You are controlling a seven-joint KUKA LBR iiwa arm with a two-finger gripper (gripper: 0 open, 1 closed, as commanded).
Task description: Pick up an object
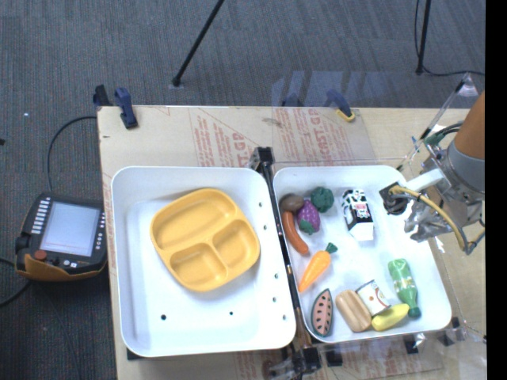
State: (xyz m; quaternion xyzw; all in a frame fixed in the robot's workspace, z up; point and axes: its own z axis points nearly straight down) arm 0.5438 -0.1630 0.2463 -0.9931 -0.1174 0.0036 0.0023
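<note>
The right bin (360, 174) holds several toy foods: a hot dog (295, 233), purple grapes (308, 217), broccoli (322, 198), a cow-patterned milk carton (358, 213), a carrot (315, 267), a watermelon slice (322, 313), a bread roll (352, 310), a small can (372, 295), a banana (390, 317) and a green bottle (403, 284). My gripper (441, 232) hangs over the bin's right edge, above the green bottle and to the right of the milk carton. It is open and holds nothing.
The left bin (131, 212) carries a yellow divided plate (204, 239). A teach pendant (63, 237) lies on the floor to the left of the bench. Clamps (125, 106) sit on the bench's far edge.
</note>
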